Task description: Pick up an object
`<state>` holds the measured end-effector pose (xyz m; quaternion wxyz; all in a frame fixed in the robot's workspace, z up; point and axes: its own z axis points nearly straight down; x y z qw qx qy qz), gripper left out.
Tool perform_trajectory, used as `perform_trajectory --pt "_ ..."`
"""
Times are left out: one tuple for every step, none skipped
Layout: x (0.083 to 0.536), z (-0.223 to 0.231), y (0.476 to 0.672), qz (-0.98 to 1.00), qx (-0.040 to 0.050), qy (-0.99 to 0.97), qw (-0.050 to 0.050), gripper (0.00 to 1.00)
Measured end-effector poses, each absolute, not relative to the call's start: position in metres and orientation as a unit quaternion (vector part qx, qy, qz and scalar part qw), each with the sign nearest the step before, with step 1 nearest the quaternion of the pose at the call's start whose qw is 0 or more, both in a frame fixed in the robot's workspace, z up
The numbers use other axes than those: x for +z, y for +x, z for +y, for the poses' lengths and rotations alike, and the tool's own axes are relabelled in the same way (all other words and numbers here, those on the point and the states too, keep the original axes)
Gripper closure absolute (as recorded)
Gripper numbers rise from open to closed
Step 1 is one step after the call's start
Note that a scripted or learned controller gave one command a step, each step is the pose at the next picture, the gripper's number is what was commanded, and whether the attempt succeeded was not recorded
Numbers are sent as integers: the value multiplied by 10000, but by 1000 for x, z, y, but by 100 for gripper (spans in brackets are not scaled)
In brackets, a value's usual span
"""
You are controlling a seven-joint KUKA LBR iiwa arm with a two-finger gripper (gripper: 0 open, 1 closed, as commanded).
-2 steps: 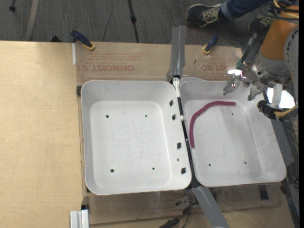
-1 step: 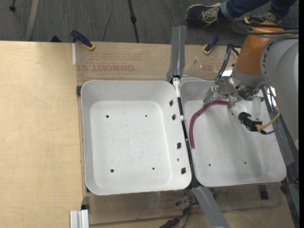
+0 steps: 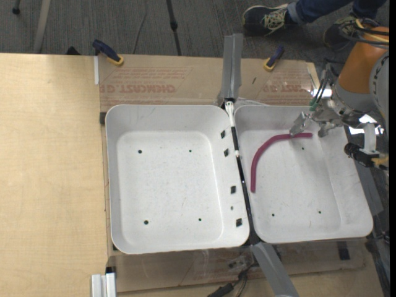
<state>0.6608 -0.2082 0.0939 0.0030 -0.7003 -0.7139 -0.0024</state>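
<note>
Where bins meet, curved maroon tube [image 3: 263, 156].

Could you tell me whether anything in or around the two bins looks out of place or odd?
Nothing looks spilled or broken. The one thing that stands out is the curved magenta strip in the right bin: it arcs from the bin's left side up to the gripper, its upper end right by the fingers. Whether it is gripped is unclear.

Two white bins [image 3: 117, 184], one curved pink tube [image 3: 260, 156] (in the right bin), two clamps [image 3: 106, 51].
</note>
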Motion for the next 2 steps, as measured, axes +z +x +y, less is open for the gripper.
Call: perform_trajectory --pt "94 -208 661 -7140 -22 -7002 29 0" --pt "91 -157 565 -6716 8 -7409 8 0"
